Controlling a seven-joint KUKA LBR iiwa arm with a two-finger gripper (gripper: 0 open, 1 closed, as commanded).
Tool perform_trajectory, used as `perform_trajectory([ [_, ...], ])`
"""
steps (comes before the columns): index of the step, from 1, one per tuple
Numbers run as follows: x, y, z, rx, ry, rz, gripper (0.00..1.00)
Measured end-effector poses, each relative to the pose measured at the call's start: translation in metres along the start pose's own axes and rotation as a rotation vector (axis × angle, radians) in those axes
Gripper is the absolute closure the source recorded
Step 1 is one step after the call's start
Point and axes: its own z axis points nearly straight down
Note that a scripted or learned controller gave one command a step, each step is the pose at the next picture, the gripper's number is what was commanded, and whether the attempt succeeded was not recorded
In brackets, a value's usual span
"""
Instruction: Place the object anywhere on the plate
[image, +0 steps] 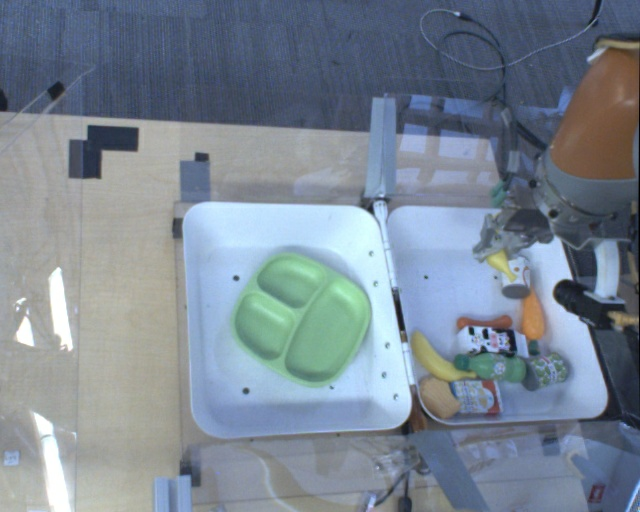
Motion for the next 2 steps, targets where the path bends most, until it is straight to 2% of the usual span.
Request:
perform_trajectory([
  [1, 0.035, -0.01, -0.047, -0.004, 0.001, -0.086, 1.0],
  [2, 0.09, -0.078, -0.094, -0.002, 0.002, 0.095, 1.0],
])
